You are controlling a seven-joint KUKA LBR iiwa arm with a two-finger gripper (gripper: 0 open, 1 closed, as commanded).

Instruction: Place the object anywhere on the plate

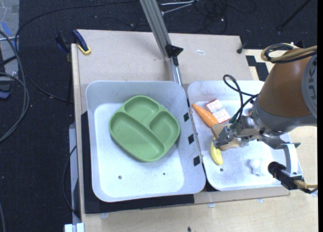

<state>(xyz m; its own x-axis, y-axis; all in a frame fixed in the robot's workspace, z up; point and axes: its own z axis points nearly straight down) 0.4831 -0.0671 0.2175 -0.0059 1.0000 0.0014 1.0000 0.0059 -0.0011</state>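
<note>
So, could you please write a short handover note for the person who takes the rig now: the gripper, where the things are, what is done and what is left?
Gripper: low in the right bin, above the yellow banana-like toy; I cannot tell how it is set, and nothing visibly sits in it.
Things: green divided plate in the left bin, nothing on it. In the right bin: orange carrot, small red and white box, the yellow toy, a small white piece.
Done: no object on the plate yet.
Left: grasp one object, carry it across, put it on the plate.
</note>
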